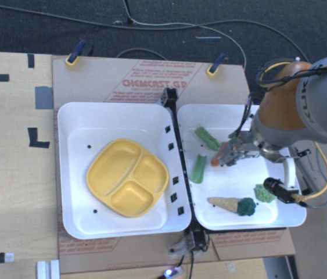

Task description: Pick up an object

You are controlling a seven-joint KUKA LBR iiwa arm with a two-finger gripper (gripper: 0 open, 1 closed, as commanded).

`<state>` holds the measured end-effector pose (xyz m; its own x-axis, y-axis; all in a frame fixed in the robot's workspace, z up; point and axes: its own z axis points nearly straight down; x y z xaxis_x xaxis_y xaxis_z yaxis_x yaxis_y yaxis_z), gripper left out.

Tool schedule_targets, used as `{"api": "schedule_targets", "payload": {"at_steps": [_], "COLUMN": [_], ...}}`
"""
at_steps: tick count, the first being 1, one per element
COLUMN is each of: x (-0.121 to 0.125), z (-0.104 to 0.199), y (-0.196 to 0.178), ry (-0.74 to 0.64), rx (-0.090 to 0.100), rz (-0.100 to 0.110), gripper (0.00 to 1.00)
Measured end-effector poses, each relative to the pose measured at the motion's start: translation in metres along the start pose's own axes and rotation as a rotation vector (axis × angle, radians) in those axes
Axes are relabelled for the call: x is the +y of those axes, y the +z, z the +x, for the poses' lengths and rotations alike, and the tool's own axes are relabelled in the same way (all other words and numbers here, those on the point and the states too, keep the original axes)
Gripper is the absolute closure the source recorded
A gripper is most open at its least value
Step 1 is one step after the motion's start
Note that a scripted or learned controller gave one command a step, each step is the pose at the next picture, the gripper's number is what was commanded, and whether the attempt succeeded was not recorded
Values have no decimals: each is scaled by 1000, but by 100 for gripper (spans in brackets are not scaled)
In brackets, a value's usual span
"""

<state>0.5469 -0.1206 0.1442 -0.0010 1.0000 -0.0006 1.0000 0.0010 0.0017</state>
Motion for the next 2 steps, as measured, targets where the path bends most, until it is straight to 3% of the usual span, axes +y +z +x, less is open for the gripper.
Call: {"api": "schedule_targets", "payload": {"at_steps": [1,2], "x": [10,11], "z": [-4,-4], "y": [-51,-71], "ry": [0,0], "rx": [-1,0], "rz": [-2,2], "gripper": [100,100]}}
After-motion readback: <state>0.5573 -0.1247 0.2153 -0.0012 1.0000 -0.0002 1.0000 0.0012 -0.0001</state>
